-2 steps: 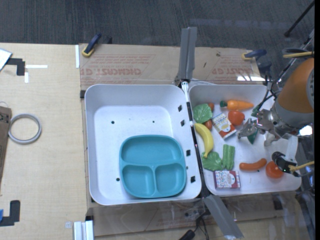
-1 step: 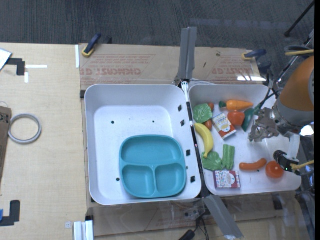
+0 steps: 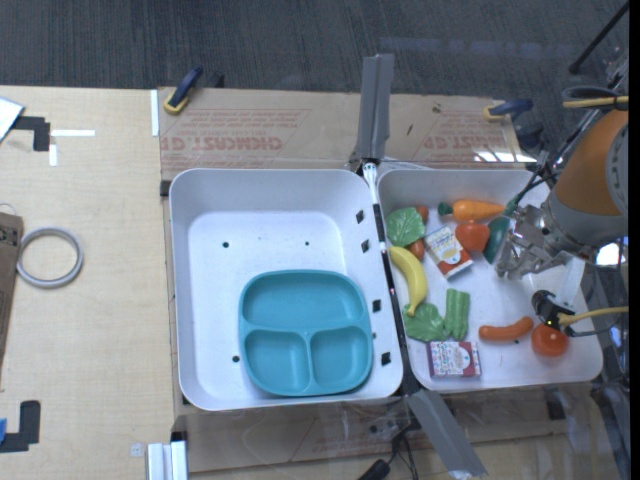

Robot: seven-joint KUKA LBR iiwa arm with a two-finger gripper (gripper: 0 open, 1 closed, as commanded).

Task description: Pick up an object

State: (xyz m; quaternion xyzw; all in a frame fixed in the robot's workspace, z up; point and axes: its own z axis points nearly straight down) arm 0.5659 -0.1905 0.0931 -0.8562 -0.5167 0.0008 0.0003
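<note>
The right-hand bin (image 3: 590, 363) holds a scatter of toy food, and everything below is placed relative to the yellow banana (image 3: 409, 276) lying along that bin's left wall. The gripper (image 3: 520, 258) hangs over the bin well to the right of the banana, low above the floor; whether it is spread or closed cannot be told from this slant, and nothing is seen caught in it.

Just beyond the banana sits a green leafy piece (image 3: 405, 225); to its right, a small red-and-white carton (image 3: 447, 249), then a red pepper-like piece (image 3: 474, 236) and a carrot (image 3: 476, 209) farther back. Nearer the camera than the banana lie another green leaf (image 3: 424, 323), a green ridged piece (image 3: 457, 311), a small printed box (image 3: 453, 358), an orange-red sausage (image 3: 506, 329) and a tomato (image 3: 549, 340).

The pepper-like piece lies closest to the gripper and looks the likeliest target. All these appear to be light, hollow, stiff plastic with smooth skins, so they would probably slide or squirt out under a pinch on a curved flank. The pepper-like piece would best be taken across its narrower middle; the carton offers flat parallel faces and seems the surest hold. The left bin (image 3: 200, 268) carries a teal divided plate (image 3: 300, 328).
</note>
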